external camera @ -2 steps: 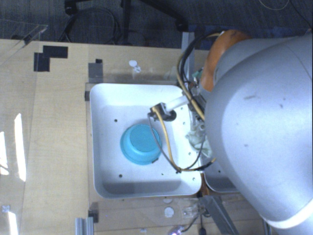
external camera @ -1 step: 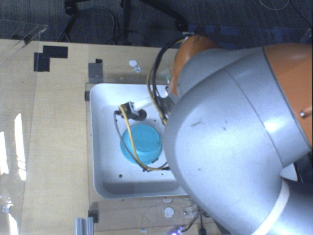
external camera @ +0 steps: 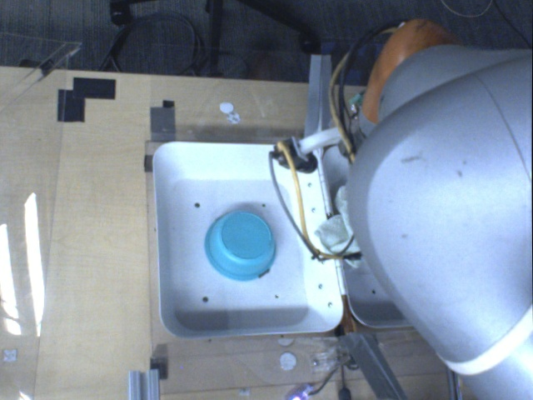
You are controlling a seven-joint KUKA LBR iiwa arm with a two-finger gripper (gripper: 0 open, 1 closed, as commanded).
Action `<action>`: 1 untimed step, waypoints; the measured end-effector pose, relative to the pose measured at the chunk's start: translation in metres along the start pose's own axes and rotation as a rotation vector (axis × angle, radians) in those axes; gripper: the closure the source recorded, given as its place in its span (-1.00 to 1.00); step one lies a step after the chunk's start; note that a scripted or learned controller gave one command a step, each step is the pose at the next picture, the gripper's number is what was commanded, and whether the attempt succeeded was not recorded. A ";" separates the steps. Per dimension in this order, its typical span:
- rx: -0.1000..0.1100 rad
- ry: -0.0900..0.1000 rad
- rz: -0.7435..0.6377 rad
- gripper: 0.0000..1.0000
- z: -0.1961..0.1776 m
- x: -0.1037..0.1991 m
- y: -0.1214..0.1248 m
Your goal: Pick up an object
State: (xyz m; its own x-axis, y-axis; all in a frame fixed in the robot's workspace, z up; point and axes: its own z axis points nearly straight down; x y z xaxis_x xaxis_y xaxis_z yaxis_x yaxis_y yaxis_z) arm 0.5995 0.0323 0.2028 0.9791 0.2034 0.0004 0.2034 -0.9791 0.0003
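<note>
A light blue bowl (external camera: 241, 245) lies upside down near the middle of the left white bin (external camera: 179, 223). My grey arm (external camera: 441, 198) reaches in from the right and covers most of the right bin (external camera: 375, 311). A crumpled white object (external camera: 336, 232) shows at the right bin's left edge, just beside the arm's body. The gripper itself is hidden under the arm.
Yellow and black cables (external camera: 291, 198) loop from the arm over the divider between the bins. The wooden bench (external camera: 92, 248) extends left of the bins. A chair base (external camera: 216, 7) stands on the carpet beyond the bench.
</note>
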 end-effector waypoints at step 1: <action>0.000 0.000 -0.402 1.00 -0.089 0.047 -0.032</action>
State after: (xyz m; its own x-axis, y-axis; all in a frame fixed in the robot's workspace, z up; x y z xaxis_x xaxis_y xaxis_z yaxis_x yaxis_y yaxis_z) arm 0.6385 0.0734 0.2923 0.8214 0.5703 0.0005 0.5703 -0.8214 0.0009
